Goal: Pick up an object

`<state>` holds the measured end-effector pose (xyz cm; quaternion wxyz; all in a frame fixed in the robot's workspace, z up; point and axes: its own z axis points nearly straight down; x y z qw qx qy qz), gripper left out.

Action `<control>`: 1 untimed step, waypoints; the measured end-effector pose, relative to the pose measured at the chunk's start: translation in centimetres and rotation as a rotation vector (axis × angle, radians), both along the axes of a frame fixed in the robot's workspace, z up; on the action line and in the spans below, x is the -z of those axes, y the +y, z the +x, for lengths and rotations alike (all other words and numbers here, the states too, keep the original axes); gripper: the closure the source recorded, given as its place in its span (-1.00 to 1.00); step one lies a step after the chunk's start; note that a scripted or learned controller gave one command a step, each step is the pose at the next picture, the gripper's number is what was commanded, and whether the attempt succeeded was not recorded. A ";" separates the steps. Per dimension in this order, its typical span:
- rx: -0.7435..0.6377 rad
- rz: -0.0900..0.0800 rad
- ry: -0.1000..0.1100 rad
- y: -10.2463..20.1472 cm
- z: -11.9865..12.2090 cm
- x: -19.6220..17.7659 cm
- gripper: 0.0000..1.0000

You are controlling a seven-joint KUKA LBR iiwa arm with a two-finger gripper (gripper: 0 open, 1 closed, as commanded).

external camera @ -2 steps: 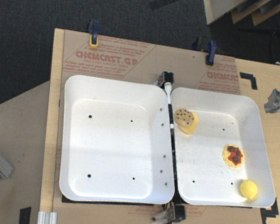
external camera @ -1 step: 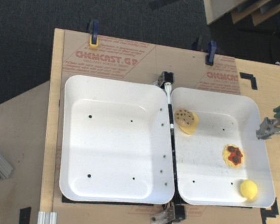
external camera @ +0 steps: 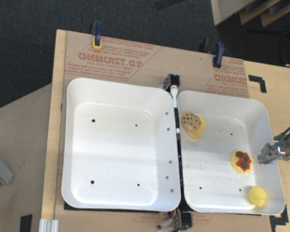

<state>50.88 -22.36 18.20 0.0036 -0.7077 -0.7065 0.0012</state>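
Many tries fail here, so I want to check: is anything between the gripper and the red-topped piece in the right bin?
Nothing visible. The gripper sits at the right bin's right rim, and the red-topped piece lies just to its left across bare bin floor.

White bins [external camera: 121, 96], yellow ball [external camera: 257, 196], tan speckled cookie [external camera: 192, 124], yellow-and-red pizza slice [external camera: 242, 161]

Room to move in the two bins

Your left bin [external camera: 114, 146] has a bare floor, so you can pass anywhere inside its walls. In the right bin [external camera: 219, 154] three things stand in your way: a cookie piece [external camera: 192, 124] near the dividing rim, a red-topped yellow piece [external camera: 242, 162] toward the right wall, and a yellow ball [external camera: 257, 196] in the near right corner. The middle and near-left floor between them is open. The gripper [external camera: 268, 153] sits at the right rim.
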 end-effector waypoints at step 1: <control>-0.003 -0.006 -0.012 0.0 2.3 -3.0 1.00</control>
